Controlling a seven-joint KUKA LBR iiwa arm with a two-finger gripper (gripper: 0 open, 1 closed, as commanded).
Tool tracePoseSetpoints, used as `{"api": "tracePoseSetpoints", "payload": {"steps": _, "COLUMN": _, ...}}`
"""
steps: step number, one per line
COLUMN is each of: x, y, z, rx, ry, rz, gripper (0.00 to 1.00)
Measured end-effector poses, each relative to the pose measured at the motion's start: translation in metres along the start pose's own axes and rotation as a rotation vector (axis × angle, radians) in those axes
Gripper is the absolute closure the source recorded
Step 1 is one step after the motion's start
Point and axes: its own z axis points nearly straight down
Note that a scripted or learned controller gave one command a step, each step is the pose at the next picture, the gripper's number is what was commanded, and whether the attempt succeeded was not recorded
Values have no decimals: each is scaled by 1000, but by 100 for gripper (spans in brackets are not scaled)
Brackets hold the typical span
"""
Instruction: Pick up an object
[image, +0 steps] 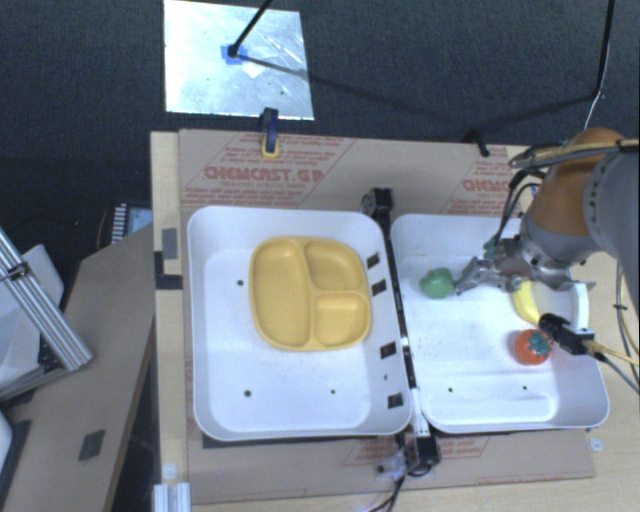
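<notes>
The bench is covered with brown cardboard sheets (330, 165) printed in red, dark carpet beyond it. Nearest, in the right bin (480, 405), an orange-red ball (530, 346) lies near the right wall. Just past it a banana (524, 300) lies with its long axis running front to back, partly under the arm. A green ball (436, 284) sits left of the gripper (468, 281), just beside its tips; I cannot tell its state. The left bin (225, 400) holds a yellow divided plate (308, 293). Farther back lies a shiny metal sheet (238, 62).
</notes>
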Motion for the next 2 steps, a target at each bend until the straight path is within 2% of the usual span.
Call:
{"api": "tracePoseSetpoints", "payload": {"steps": 1, "x": 0, "y": 2, "z": -13, "rx": -6, "ry": -2, "rz": 0, "gripper": 100}}
{"api": "tracePoseSetpoints", "payload": {"steps": 2, "x": -4, "y": 10, "z": -60, "rx": -8, "ry": -2, "rz": -3, "gripper": 100}}
